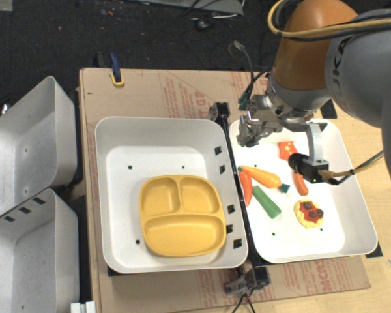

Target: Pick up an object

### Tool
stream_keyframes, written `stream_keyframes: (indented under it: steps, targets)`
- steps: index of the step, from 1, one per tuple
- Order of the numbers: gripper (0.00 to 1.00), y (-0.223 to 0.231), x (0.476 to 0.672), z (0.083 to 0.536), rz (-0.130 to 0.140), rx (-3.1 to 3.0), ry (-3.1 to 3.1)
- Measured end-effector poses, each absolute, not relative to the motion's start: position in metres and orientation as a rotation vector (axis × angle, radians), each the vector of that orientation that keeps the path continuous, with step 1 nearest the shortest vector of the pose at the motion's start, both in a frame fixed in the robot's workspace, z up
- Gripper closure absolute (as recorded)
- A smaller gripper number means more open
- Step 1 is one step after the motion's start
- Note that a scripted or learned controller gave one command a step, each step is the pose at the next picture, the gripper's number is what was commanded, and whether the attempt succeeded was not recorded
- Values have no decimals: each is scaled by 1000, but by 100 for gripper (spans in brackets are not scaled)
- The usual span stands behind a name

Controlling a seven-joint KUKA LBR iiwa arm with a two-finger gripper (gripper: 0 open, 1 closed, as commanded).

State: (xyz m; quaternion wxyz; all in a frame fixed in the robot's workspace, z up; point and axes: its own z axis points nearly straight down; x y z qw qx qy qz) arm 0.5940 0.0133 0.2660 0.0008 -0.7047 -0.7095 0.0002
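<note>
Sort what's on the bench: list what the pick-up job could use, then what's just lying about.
For the job:
- gripper, over the right bin
- carrot
- green stick
- orange-red stick
- pizza toy
- red piece

Lying about:
- yellow tray in the left bin
- spare bins at left
- clamp on the board
</note>
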Motion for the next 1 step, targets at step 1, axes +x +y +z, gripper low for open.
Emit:
stream_keyframes:
  steps: [1]
  targets:
    - [100, 61, 595, 265, -1, -2213, -2229]
